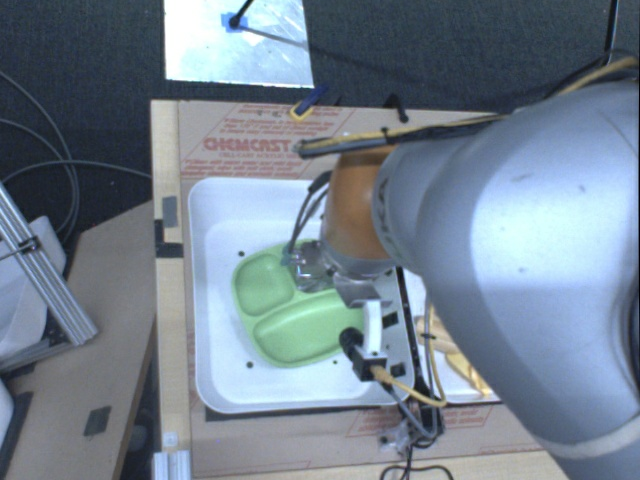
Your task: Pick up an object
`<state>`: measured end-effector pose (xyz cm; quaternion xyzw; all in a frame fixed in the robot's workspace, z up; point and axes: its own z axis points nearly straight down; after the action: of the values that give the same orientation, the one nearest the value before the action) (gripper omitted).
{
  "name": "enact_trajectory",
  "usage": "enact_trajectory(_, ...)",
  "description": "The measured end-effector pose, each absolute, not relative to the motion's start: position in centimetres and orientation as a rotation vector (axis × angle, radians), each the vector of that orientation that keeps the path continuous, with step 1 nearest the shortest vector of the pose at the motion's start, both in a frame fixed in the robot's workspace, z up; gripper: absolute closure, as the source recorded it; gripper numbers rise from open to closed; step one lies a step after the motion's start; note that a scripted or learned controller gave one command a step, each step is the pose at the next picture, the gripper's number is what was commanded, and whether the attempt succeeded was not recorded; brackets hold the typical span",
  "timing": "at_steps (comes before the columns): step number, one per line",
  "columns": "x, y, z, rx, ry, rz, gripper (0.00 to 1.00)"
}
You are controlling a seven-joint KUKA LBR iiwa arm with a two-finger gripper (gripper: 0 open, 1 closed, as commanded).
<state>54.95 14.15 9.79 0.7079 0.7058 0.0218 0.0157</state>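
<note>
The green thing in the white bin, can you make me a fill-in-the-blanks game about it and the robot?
1. The plastic thing in the bin is ____.
2. It lies in a ____ bin.
3. The band on the arm is ____.

Missing words: green, white, orange.

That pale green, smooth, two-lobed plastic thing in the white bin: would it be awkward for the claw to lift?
Probably somewhat. The pale green two-lobed plastic object looks glossy and rounded, so fingers may slip off it. It seems moulded and stiff, unlikely to flop. It lies flat and low in the shallow white bin, so it should slide when pushed, not roll.
</note>
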Motion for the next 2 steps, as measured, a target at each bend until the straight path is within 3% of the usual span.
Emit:
enact_trajectory(1, 56.2, 24.2, 25.8, 2.201, 2.234, 0.035, 1.0)
enact_trajectory(2, 48.2, 18.6, 14.7, 2.23, 2.223, -0.02, 1.0)
